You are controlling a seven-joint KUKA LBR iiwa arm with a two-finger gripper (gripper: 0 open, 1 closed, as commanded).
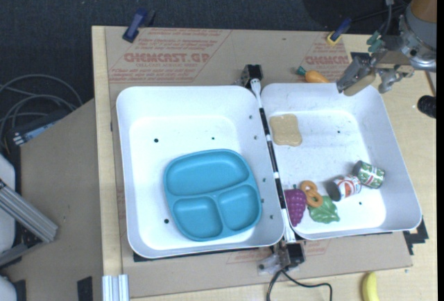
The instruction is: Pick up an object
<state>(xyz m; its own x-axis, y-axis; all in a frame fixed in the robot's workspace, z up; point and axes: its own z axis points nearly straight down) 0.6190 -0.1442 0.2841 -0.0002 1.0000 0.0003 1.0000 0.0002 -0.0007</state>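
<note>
Two shallow white bins sit side by side on a desk (111,154) topped with a brown printed board, seen from above at a slant. At the far left, off the desk, grey cables (28,109) loop over dark carpet. A blue clamp (137,24) grips the board's top left edge.

The left bin (139,112) holds one thing: a teal divided plate (210,193) with three compartments, lying flat in the lower middle. Bare white floor surrounds it, widest along the top.

A black clip (253,75) joins the bins at the top of their shared wall, and another (291,251) joins them at the bottom.

The right bin (388,126) holds the small pickable things. A tan slice of toy bread (285,130) lies alone near the upper left, just beside the shared wall. Along the lower part sit purple grapes (295,204), an orange ring (309,192), a green leafy piece (325,212), a red and white can (345,186) and a green can (370,174), crowded close together. The bin's upper right floor is bare.

An orange toy carrot (313,75) lies on the board just above the right bin. The arm's jaws (361,79) hang over the right bin's top edge, well apart from the cluster, holding nothing; whether they are apart or together cannot be told. A yellow banana (370,287) lies at the desk's bottom right.
</note>
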